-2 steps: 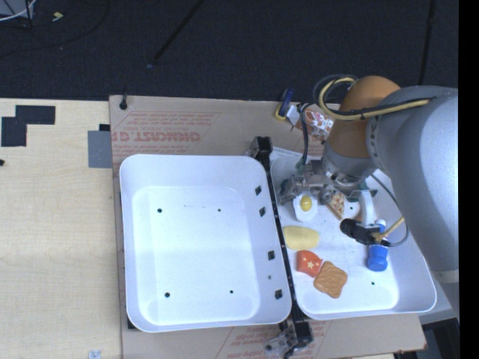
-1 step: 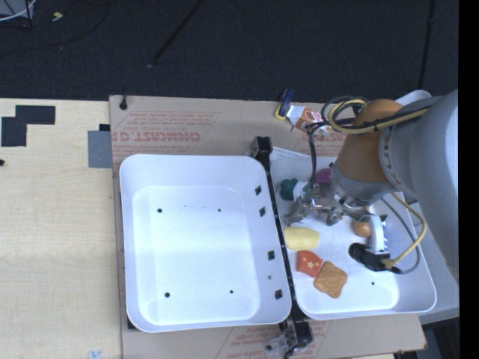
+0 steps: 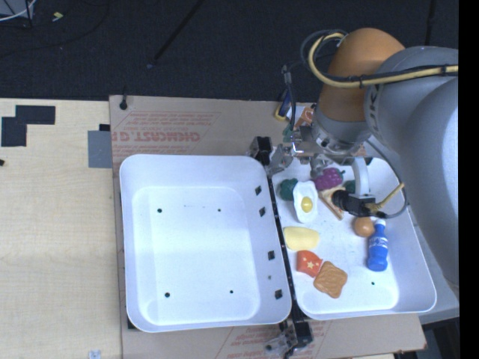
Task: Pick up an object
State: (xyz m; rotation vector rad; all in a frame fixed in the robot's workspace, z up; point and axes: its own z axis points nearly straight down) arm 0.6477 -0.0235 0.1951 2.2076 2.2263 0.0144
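Observation:
The right bin holds several toy foods: a fried egg, a dark green piece, a purple bunch of grapes, a yellow piece, a red piece, a brown cookie, a small orange ball and a blue bottle. My gripper hangs over the bin's far end, just above the purple grapes, and the wrist hides much of it. I see no object held in it.
The left bin lies beside the right one, and a raised divider with black clips runs between them. The arm's grey body covers the right bin's far right corner. Cables loop around the orange band.

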